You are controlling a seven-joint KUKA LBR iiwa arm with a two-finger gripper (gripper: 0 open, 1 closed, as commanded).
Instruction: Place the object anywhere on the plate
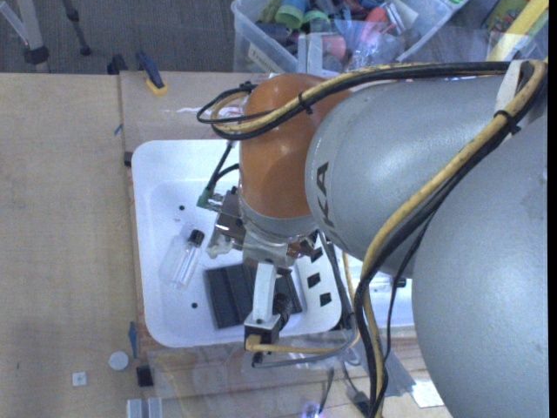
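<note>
A white bin (157, 181) lies left of centre on the bench. In it a clear small bottle with a black cap (185, 257) rests on its side near the left wall. To its right a flat black ribbed block (226, 297) lies on the bin floor. My gripper (285, 277) hangs below the orange wrist band over the middle of the bin, just right of the black block; the wrist and its bracket hide what is between its tips. The grey arm covers the right part of the bin and the other bin.
Clear tubs of coloured toys (348, 16) stand beyond the bench at the back. A blue clamp (154, 77) sits at the bench's far edge. A grey disc (118, 360), a small black block (144, 375) and a white square (79, 378) lie at the front left.
</note>
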